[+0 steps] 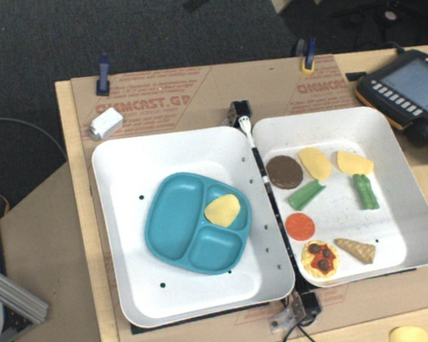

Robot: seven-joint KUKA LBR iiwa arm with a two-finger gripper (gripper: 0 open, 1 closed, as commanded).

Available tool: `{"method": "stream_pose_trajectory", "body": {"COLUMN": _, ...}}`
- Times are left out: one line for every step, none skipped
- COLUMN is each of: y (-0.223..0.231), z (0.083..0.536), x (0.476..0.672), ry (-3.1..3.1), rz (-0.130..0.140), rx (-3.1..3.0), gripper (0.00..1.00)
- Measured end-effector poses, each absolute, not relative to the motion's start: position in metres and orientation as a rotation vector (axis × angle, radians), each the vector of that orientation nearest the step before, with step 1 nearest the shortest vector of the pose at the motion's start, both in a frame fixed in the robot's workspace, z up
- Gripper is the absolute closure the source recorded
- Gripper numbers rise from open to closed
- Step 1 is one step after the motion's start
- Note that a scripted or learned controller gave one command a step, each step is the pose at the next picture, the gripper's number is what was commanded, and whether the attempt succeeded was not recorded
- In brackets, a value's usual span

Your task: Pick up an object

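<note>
The right bin (403, 180) holds several toy foods: a brown round patty (284, 171), a yellow chip (315, 164), a yellow wedge (353, 162), two green pieces (305, 194) (365, 191), a red tomato slice (300, 227), a small pizza (320, 259) and a tan cone-shaped slice (356, 248). In the left bin (135, 286) lies a teal divided plate (196, 222) with a pale yellow piece (223, 210) in its upper right compartment.
A black handheld controller (410, 96) rests on the bench at the right. A small white block (106, 123) lies behind the left bin. Blue clamps (103, 74) (308, 54) grip the cardboard's far edge. A yellow object (408, 335) sits at the bottom right.
</note>
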State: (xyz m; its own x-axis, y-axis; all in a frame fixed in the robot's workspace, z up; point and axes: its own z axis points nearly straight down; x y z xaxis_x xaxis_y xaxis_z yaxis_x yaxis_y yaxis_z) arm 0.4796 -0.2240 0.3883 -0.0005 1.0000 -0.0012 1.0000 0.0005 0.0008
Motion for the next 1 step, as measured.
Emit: {"method": "stream_pose_trajectory", "body": {"y": -0.2239, "z": 0.3857, "x": 0.4796, "ry": 2.221, "rz": -0.001, "rx": 2.221, "gripper": 1.00}}
